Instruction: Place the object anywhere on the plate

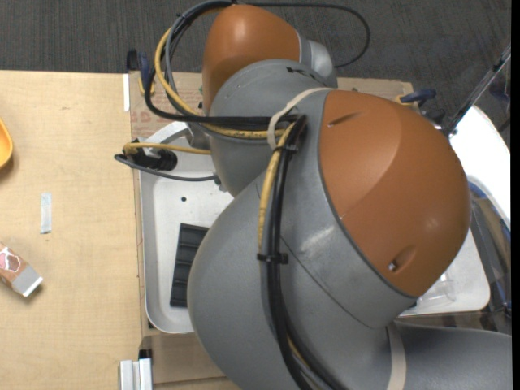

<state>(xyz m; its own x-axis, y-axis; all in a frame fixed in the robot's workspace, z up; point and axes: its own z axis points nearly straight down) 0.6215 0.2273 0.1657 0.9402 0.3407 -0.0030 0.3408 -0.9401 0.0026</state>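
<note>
The grey arm with its orange caps (pixel 325 218) covers most of the white bin (pixel 158 242). On the bare left strip of the bin floor lies a flat black ribbed piece (pixel 185 262), partly hidden under the arm. An orange curved edge (pixel 4 146), possibly a plate's rim, pokes in at the far left over the wooden top. The arm's bulk hides whatever lies further right in the bins.
A wooden top (pixel 73 153) lies left of the bin. It carries a small pale strip (pixel 45 214) and a brown-and-grey block (pixel 18 271) near the left edge. Yellow and black cables (pixel 175 47) loop off the arm, and a black cable fitting (pixel 150 158) juts over the bin's far left corner.
</note>
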